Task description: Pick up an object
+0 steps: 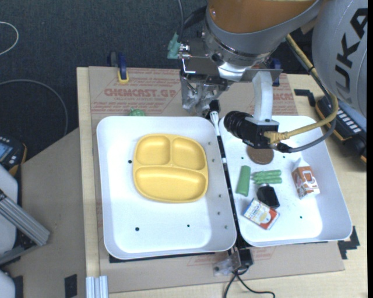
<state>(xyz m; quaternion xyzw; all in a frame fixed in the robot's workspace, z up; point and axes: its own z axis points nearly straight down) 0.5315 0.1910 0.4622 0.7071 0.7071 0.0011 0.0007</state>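
Arm: we see the grey arm with its orange band (256,14) coming in from the upper right, its wrist hanging over the far edge of the two bins
Hand: the metal hand (201,96) sits low behind the seam between the bins, above the brown board; we cannot tell whether it is open or closed, and we see nothing in it
Left bin: a shallow white plastic bin (116,221) holds a yellow three-compartment plate (171,167), lying flat near its middle
Right bin: a second shallow white bin (326,221) touches the left one along its inner edge
Black fixture: a black cylindrical camera-like piece (245,129) on a white bracket hangs over the far part of the right bin, with a yellow cable running off to the right
Objects to pick: in the right bin we find a brown round disc (260,155) just under the black piece, a green flat stick (243,180), a pale green ridged piece (267,177) beside it, a small black lump (268,195) near both, a white, red and yellow small packet (260,213) nearest us, and an orange and white small carton (305,180) well apart at the right
Surface: a brown printed board (145,87) lies under both bins
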